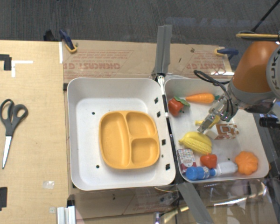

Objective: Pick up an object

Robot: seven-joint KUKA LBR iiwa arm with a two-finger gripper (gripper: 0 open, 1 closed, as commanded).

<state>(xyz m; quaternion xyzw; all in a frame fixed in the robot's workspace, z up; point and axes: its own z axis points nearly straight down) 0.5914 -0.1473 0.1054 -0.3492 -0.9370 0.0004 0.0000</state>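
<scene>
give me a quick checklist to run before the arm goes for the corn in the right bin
1. End effector over the right bin: ok, it hangs just above and right of the corn.
2. Anything held between its fingers: cannot tell, a yellow piece sits at the tip.
3. Corn free to lift: ok, nothing lies on it.
4. Neighbours crowding the corn: not ok, the small red toy and the card sit close below it.
5. Carrot out of the way: ok, it lies near the far wall.
6. Yellow plate in the left bin: ok.
</scene>
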